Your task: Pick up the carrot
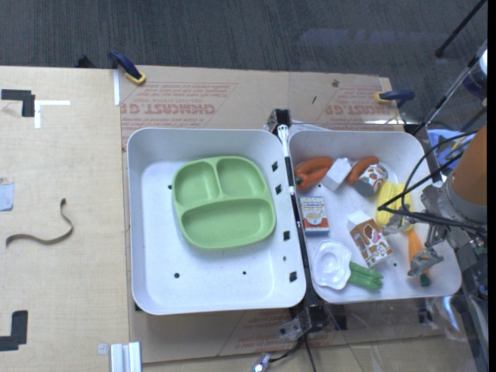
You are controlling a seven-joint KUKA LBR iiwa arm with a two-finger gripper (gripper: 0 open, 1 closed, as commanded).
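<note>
Hovering at the right white bin's (364, 136) right edge, the two-finger gripper (428, 260) pinches the small orange carrot (416, 245); lifting clear remains.

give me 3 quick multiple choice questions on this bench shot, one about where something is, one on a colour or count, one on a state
1. Where is the green divided plate?
A. in the left bin
B. in the right bin
C. on the cardboard outside the bins

2. How many compartments does that plate have?
A. two
B. three
C. five

3. How does the carrot lie?
A. gripped and lifted above the bins
B. resting in the right bin near its upper left corner
C. on the green plate

Answers:
1 A, the plate sits in the middle of the left bin.
2 B, two small sections above one long one.
3 B, it lies on the bin floor beside the divider, far from the gripper.
</note>
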